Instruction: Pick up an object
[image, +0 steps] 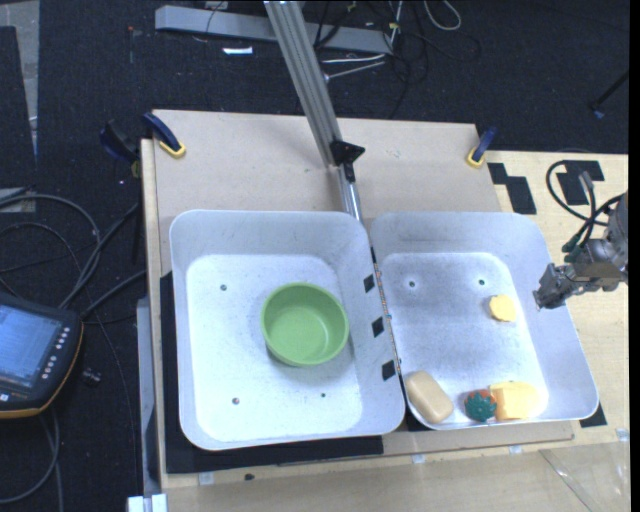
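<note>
end effector (552, 289) – over right bin (440, 245) edge (grip state unclear) | green bowl (305, 323) – left bin (200, 300)

Things to pick up in the two white bins

A green bowl (305, 324) sits upright in the left bin. In the right bin lie a small yellow ball (503, 309), a tan soap-like block (430, 397), a teal ball (481, 406) and a yellow block (518, 400), touching.

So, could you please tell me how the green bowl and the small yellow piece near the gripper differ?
The round green plastic bowl is far larger than the small yellow rounded piece. The bowl is hollow and stands open side up; the yellow piece looks solid. The bowl sits in the left white bin, the yellow piece in the right white bin, close to the gripper. Both rest on a bin floor, unheld.
</note>
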